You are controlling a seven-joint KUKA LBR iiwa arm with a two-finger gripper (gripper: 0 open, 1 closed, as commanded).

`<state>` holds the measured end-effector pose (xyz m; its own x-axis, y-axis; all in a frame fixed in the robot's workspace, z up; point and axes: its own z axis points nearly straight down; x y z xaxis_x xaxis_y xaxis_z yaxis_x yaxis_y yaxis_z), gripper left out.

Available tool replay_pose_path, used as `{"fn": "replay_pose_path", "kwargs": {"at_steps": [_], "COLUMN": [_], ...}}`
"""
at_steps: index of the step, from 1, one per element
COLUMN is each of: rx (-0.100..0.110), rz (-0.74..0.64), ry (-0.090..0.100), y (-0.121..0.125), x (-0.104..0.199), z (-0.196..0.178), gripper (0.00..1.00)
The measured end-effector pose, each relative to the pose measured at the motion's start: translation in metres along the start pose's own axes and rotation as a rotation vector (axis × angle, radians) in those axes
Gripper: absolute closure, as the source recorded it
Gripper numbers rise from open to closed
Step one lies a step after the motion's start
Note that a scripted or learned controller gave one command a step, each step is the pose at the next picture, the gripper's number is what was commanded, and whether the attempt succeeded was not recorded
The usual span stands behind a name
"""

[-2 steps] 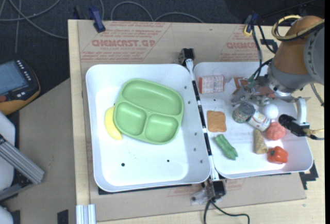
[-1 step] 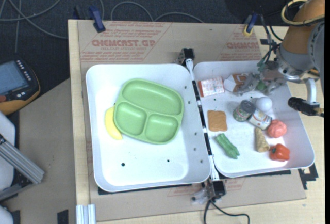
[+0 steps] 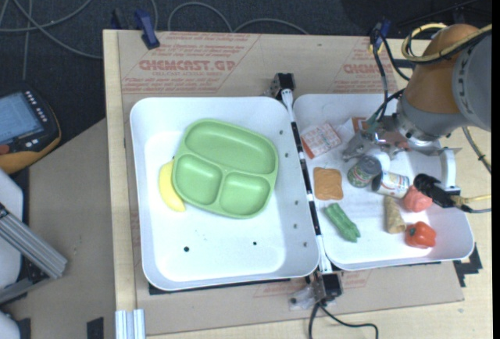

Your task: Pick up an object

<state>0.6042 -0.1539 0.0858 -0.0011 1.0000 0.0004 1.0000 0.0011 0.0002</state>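
Camera view: arm enters from right, gripper (image 3: 373, 148) low in the right bin (image 3: 461, 248), just above a small can (image 3: 362, 172); finger state cannot be told. Nearby in that bin: toast slice (image 3: 329, 183), green pickle (image 3: 342, 221), red pepper (image 3: 421, 234), small bottle (image 3: 393, 183), card (image 3: 320, 138). Left bin (image 3: 148, 173) holds green divided tray (image 3: 226, 168), with a banana (image 3: 169, 187) touching its left edge.

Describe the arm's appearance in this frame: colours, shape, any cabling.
The arm is rounded grey with an orange band above the wrist. Yellow and dark cables loop by its upper side. The gripper is bare grey metal, with a black fitting trailing a cable beside it.
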Motion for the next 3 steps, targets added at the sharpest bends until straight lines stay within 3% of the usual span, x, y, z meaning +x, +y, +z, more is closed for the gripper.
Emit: {"fn": "replay_pose_path", "kwargs": {"at_steps": [1,2,3], "rx": [0.002,-0.003,-0.016], "rz": [0.002,0.000,0.001], "ry": [0.000,-0.002,-0.006], "y": [-0.057,0.063,0.052], "x": [0.004,-0.056,-0.034], "z": [0.002,-0.054,-0.019], "gripper": [0.00,0.00,0.00]}}
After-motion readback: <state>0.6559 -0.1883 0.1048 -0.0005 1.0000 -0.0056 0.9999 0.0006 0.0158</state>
